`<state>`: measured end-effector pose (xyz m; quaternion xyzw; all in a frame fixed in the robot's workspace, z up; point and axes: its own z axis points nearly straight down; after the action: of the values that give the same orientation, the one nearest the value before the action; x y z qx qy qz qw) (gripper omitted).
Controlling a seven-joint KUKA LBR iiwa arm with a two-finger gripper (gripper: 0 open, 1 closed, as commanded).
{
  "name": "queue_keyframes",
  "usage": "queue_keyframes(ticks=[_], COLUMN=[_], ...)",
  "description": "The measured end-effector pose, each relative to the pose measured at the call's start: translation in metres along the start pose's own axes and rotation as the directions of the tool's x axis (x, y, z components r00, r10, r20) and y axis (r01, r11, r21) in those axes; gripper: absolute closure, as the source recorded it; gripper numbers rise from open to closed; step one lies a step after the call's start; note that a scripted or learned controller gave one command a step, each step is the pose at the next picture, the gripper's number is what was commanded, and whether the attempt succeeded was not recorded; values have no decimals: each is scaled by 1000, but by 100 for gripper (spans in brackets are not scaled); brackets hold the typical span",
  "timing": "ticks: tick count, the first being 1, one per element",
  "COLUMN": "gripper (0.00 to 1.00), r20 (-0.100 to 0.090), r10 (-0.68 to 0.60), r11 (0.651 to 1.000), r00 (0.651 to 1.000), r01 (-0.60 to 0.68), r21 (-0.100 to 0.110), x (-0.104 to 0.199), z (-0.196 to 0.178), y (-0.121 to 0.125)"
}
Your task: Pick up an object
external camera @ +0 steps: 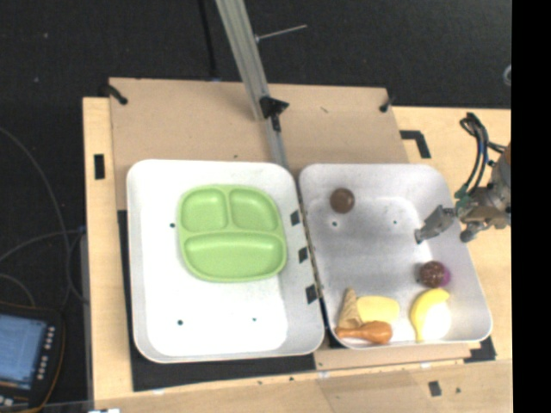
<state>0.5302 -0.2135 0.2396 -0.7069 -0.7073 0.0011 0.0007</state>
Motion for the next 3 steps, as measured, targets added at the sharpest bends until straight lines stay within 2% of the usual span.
queue_keyframes(ticks=[1,2,3], gripper=[0,0,100], r20=[0,2,3], r10=[1,1,4], r11=[1000,1000,1000], r00=[1000,1000,1000], r01=[-1,-1,-4], r21=[0,-4,-9], x=[4,-6,-7], z=[44,95,82], y=[-2,-6,-4])
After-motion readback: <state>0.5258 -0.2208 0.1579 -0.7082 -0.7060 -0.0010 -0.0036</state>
